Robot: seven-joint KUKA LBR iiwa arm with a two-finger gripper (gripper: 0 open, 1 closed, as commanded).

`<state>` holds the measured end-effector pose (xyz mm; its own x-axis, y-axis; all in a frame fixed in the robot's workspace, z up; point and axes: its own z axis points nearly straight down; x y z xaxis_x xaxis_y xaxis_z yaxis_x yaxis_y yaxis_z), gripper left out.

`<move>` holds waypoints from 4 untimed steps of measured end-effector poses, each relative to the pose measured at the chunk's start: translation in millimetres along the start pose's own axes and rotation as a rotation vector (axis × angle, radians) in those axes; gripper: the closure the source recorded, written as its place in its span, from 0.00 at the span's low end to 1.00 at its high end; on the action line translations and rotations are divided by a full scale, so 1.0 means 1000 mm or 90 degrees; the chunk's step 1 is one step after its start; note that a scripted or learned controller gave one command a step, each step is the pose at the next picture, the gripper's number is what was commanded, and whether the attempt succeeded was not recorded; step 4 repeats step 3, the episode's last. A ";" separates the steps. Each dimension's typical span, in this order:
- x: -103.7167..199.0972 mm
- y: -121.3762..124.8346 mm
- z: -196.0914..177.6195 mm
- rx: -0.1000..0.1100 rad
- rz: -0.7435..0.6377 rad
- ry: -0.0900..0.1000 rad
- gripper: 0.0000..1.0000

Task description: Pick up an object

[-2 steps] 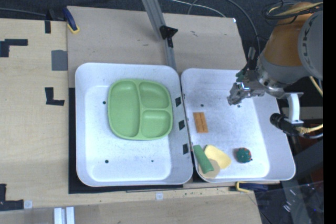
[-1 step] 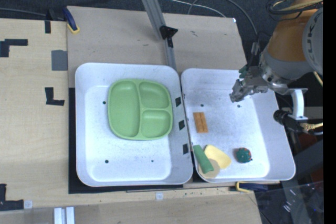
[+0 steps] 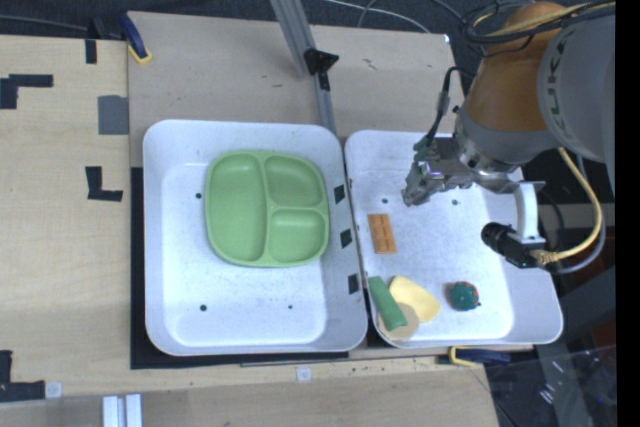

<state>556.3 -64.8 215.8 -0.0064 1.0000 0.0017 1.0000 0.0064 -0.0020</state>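
Arm (image 3: 560, 85) cut by right edge; pincer (image 3: 418, 189) fingertips blurred (state possibly unreadable); small teal object (image 3: 462, 295) indistinct.

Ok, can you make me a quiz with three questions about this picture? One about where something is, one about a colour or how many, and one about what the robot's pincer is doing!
1. Where is the green divided plastic plate?
A. left white bin
B. right white bin
C. on the wooden bench

2. How many compartments does the plate have?
A. two
B. three
C. five

3. What is the pincer doing?
A. holding the orange rectangular block
B. holding the small round green and red toy
C. holding nothing

Answers:
1 A: the green divided plastic plate lies in the left white bin.
2 B: ridges split it into three sections.
3 C: the pincer hangs over the right white bin, apart from the orange rectangular block and the small round green and red toy.
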 end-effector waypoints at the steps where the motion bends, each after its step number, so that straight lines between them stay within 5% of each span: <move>1: 0.052 -0.018 0.008 0.001 0.000 0.000 1.00; 3: 0.142 -0.047 -0.015 0.000 -0.001 0.000 1.00; 4: 0.142 -0.047 -0.015 0.000 -0.001 0.000 1.00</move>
